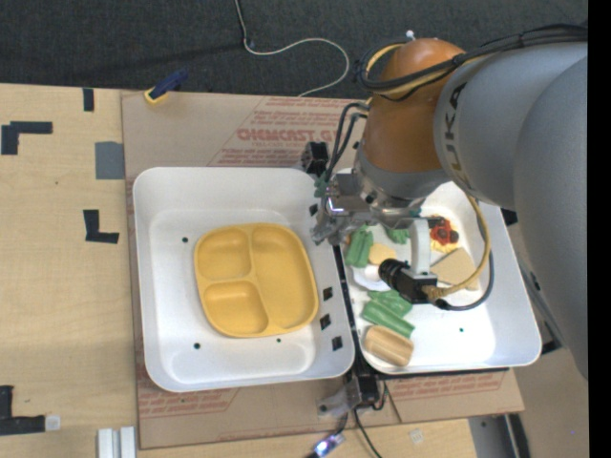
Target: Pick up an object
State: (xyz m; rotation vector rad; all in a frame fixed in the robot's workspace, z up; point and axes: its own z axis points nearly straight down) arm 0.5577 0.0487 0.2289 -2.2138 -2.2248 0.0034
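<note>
overhead slanted view of both bins (153, 284)

Even, bright light; slight softness.

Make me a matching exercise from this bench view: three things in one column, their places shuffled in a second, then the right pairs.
Things:
1. yellow divided tray
2. tan bread-like piece
3. blue-and-yellow clip

Places:
A. near front edge of the right bin
B. on the cardboard beyond the bins
C. in the left bin

Pairs: 1-C, 2-A, 3-B
</note>
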